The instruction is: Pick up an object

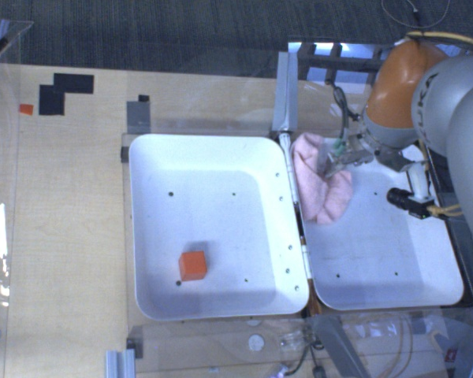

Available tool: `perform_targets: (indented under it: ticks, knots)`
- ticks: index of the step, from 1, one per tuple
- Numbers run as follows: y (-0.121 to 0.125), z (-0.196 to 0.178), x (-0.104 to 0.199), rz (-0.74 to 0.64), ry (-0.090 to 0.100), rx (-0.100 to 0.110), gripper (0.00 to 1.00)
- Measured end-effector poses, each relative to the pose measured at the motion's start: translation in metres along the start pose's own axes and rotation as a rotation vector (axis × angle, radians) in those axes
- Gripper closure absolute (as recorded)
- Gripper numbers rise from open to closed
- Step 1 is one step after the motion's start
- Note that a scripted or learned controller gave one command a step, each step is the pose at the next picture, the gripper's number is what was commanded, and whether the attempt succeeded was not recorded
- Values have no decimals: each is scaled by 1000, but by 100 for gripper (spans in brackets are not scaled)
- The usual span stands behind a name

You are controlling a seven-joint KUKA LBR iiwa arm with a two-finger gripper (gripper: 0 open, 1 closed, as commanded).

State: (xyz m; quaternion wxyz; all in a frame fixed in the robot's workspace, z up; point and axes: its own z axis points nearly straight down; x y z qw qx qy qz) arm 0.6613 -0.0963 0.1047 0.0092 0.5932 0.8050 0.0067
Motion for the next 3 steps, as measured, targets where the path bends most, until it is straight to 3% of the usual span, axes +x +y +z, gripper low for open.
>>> perform_targets:
  ticks: [1,2,3]
  knots:
    - [3,15,-25,-183,2,10,100]
    - [19,-84,20,-253,3,8,100]
    - [31,-82,61,66,4,13,100]
